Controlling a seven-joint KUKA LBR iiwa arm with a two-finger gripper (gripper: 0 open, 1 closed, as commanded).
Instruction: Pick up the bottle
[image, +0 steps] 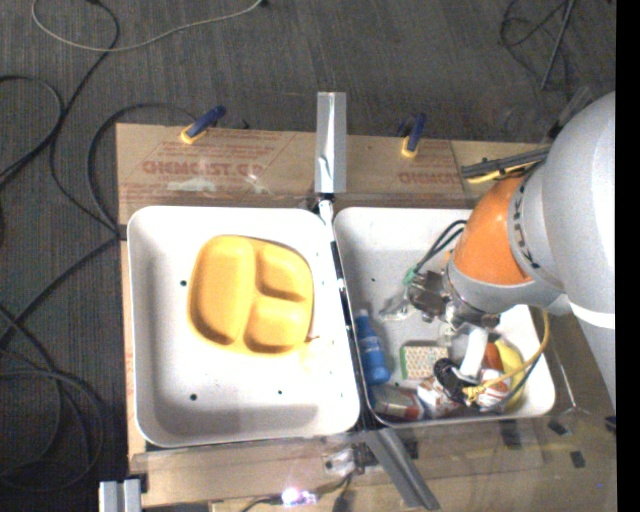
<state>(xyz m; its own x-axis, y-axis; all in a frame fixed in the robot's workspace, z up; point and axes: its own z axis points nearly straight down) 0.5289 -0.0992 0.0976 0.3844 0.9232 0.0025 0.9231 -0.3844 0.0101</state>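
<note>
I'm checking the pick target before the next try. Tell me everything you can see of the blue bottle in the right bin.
The blue bottle looks like glossy plastic, slim, its narrower cap end pointing toward the view's top. It lies flat on the floor of the right bin, lengthwise beside the left wall. Its near end comes close to a dark object; contact is unclear.

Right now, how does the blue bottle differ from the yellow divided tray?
The blue bottle is slim and lies along the left wall of the right bin; the yellow divided tray is broad and sits flat in the left bin. The bottle is far smaller than the tray. The bottle's lower end is crowded by clutter; the tray lies alone. Both rest in white bins.
</note>
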